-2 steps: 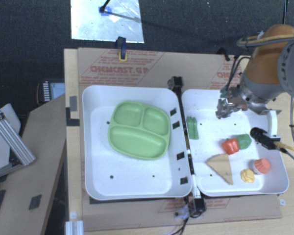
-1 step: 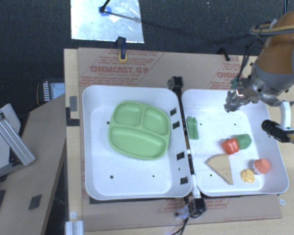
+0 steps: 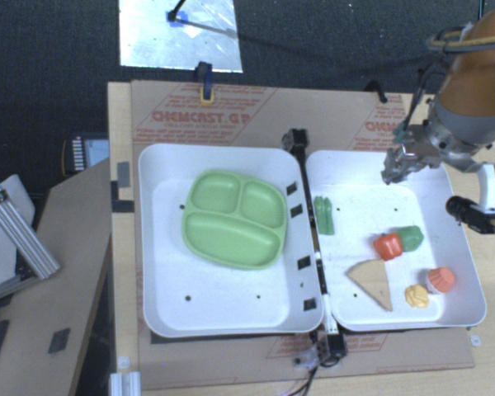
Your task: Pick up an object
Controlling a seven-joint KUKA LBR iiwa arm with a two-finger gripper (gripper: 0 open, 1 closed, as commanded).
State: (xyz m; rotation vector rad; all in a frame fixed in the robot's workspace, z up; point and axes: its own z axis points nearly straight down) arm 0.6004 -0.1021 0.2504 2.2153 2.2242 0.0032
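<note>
Gripper (image 3: 396, 168) hangs over the upper-right part of the right bin (image 3: 355, 167), near its back wall, arm (image 3: 472, 81) coming in from the right with the orange band above the wrist. Nothing visible under or in the tool; whether it's open or closed I cannot tell at this angle, too small and dark. No object lifted yet, so the step in hand looks like the approach, picking a target. Candidates all sit in the right bin: green pod-like piece (image 3: 322, 215) by the left wall near the divider; red tomato-like item (image 3: 387, 246) touching a dark green piece (image 3: 410, 238) mid-bin; tan wedge (image 3: 373, 282) lying flat below them; small yellow item (image 3: 417, 296) just beside an orange-and-white item (image 3: 440, 280) toward the lower right corner. Left bin (image 3: 161, 221) holds a green divided plate (image 3: 235, 219), well apart from the tool, flat and wide, poor pick. Judgement: nearest options are the red/green pair, but they touch, so a descent there risks nudging one off the other or clamping both; centre on one and align the closing direction away from its neighbour. The green pod stands alone but hugs the wall, so a finger may hit the rim. The tan wedge is flat and low, likely to slip. Best bet seems the red item: rounded, raised, come straight down, go low before closing.
</note>
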